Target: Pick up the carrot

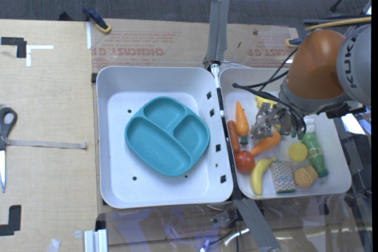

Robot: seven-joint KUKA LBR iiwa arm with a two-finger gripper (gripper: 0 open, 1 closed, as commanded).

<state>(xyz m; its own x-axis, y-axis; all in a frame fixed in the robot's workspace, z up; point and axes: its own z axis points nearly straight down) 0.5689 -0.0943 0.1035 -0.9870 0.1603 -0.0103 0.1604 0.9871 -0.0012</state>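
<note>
Bins: two shallow white bins side by side on the desk, the left bin and the right bin, their inner walls touching.
Tray: one teal divided tray with three compartments, lying flat in the middle of the left bin.
Carrots: two in the right bin. One carrot lies near the bin's left wall, tip pointing to the far side. The second carrot lies tilted just under the gripper, its thin end toward the tomato.
Other food in the right bin: one reddish sausage along the left wall, one tomato, one banana, one lemon, one green bottle, one patterned packet, one round golden biscuit.
Arm: one, its orange band over the far right part of the right bin.
Gripper: low over the right bin, between the two carrots and close above the second; I cannot tell how far the fingers are apart, nor see anything between them.
Desk items: one pair of scissors at the left edge.
</note>
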